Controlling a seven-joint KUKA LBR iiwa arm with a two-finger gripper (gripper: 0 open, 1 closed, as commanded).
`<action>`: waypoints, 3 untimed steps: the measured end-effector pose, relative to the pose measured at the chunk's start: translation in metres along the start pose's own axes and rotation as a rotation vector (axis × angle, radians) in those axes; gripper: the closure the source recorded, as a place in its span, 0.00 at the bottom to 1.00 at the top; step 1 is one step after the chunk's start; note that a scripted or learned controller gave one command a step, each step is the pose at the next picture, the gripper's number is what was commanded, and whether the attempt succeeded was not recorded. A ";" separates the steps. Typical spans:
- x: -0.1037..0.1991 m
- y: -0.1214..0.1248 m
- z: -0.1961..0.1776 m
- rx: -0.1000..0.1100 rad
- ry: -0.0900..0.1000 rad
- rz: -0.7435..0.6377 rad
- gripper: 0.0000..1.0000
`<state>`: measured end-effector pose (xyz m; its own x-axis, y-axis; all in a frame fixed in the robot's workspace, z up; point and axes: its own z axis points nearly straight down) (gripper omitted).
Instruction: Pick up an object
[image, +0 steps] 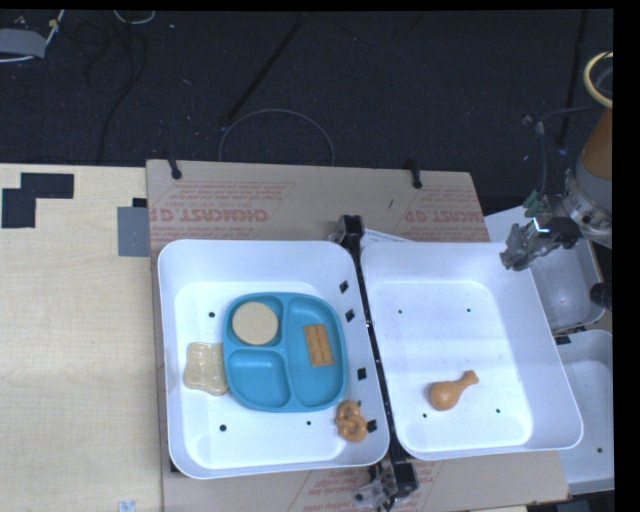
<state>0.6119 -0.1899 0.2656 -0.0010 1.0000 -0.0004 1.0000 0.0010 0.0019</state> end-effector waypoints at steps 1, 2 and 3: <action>0.050 -0.005 -0.004 0.005 0.002 -0.003 1.00; 0.092 -0.005 0.005 0.006 0.002 -0.002 1.00; 0.145 -0.005 0.004 0.006 0.002 -0.002 1.00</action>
<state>0.6064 -0.0447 0.2614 -0.0034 1.0000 0.0015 1.0000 0.0034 -0.0042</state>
